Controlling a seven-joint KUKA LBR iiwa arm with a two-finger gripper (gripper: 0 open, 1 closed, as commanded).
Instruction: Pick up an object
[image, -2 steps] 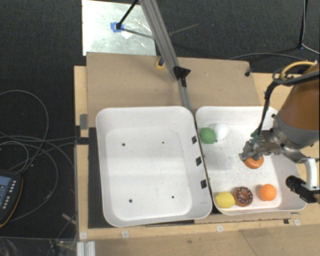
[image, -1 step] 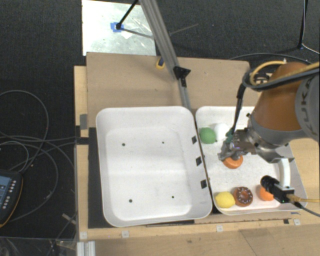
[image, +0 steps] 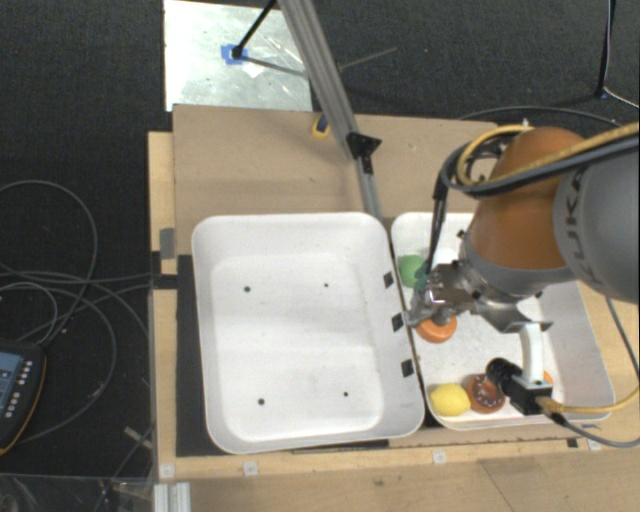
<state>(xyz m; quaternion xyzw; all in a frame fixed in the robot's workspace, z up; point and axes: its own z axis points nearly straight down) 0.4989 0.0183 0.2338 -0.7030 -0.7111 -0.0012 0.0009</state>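
Note:
In the right bin (image: 590, 370), my gripper (image: 432, 303) hangs low near the left wall, right over an orange round object (image: 438, 331); the view does not show whether it touches it. A green object (image: 410, 268) lies just behind the gripper, partly hidden by it. At the bin's front lie a yellow lemon-like object (image: 450, 400) and, beside it on the right, a reddish-brown ring-shaped object (image: 484, 395). The grey and orange arm covers much of the bin's back and right side.
The left bin (image: 215, 300) stands beside the right one, and their walls meet close to the gripper's left. A grey pole (image: 335, 95) slants down from the top to the bench behind the bins. Cables lie on the floor at the left.

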